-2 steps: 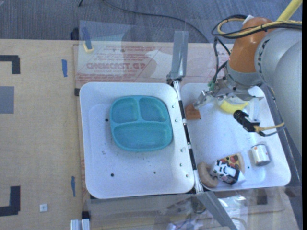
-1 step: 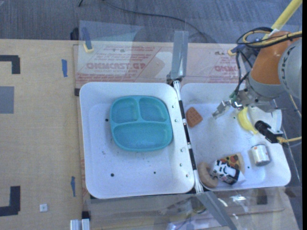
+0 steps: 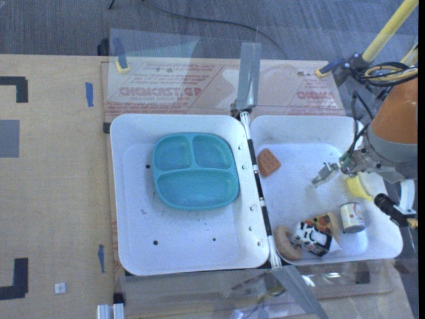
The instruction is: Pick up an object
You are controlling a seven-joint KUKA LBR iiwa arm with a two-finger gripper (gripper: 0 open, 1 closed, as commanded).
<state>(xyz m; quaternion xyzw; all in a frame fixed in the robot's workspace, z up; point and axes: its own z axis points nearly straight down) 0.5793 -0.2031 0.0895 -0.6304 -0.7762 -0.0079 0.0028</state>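
The gripper (image 3: 325, 173) hangs low over the middle of the right bin (image 3: 292, 208), its metal fingers pointing toward the left of the view, and nothing sits between them; whether they are released or clenched I cannot tell at this size. Nearest on the left lies an orange-brown wedge (image 3: 268, 162), close to the bin's left wall, its long axis running up and down the view with the narrower end toward the near side; it lies apart from the fingers. A yellow object (image 3: 358, 187) sits just to the right, below the wrist. Toward the near-right are a small white can (image 3: 351, 217), a black-and-white toy (image 3: 312, 235) and a brown curved piece (image 3: 285, 242), well apart from the gripper. The left bin (image 3: 133, 241) holds a teal divided plate (image 3: 196, 171).
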